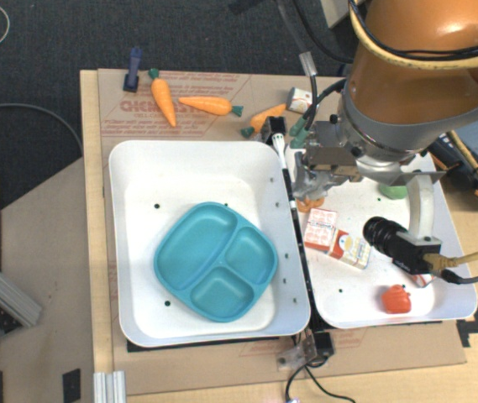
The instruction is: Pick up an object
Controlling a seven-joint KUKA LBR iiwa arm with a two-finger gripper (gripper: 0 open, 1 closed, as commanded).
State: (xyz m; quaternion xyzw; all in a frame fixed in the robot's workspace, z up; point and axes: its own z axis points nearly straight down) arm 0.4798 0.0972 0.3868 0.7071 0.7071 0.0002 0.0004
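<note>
Far left of gripper (310, 183): blue tray (215, 261) flat in left bin (125, 225), well apart, too wide a target. Up and left: carrots (163, 101) on the board outside the bins, out of play. Gripper low over right bin (339, 305), hard by its left wall; released or clenched, cannot tell. Directly beneath: small orange piece (310, 200), partly hidden, probably the target. Just below and right: red-and-white carton (320, 229), touching a smaller box (352, 250). Farther right and down: red fruit (396, 299), alone. Best practice: descend straight, keep off wall and carton, close only once astride the orange piece, lift slowly, confirm hold.
</note>
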